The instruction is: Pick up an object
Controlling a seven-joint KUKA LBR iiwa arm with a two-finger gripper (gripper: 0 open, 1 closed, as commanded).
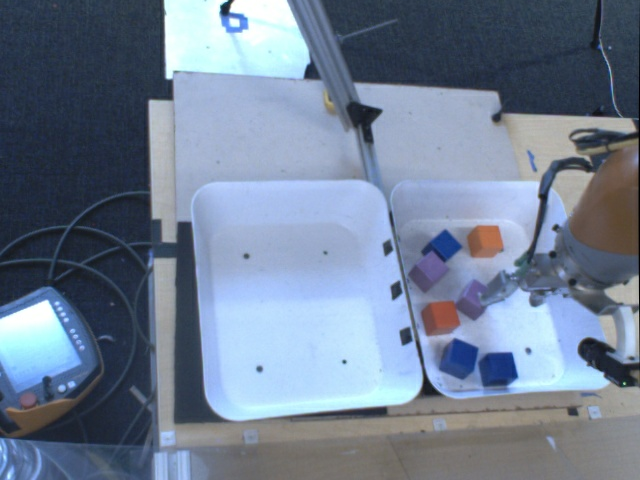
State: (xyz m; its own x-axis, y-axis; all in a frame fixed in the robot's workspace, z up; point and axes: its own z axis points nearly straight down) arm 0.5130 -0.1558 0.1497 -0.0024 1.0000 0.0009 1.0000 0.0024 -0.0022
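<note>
The right bin (pixel 408 200) holds several small cubes. A blue cube (pixel 441 245) and an orange cube (pixel 485 241) lie toward its back, with a purple cube (pixel 428 270) just left of them. A second purple cube (pixel 471 299) sits mid-bin, and a red-orange cube (pixel 440 317) lies beside it. Two blue cubes (pixel 459 357) (pixel 497 368) rest near the front wall. My gripper (pixel 497 289) reaches in from the right, low in the bin, with its tip against the right side of the second purple cube.
The left bin (pixel 290 298) stands beside the right one, joined by dark clips along the shared wall. A metal pole (pixel 325 48) slants over the back of the bench. Cables and a hand-held control pendant (pixel 40 358) lie on the floor at left.
</note>
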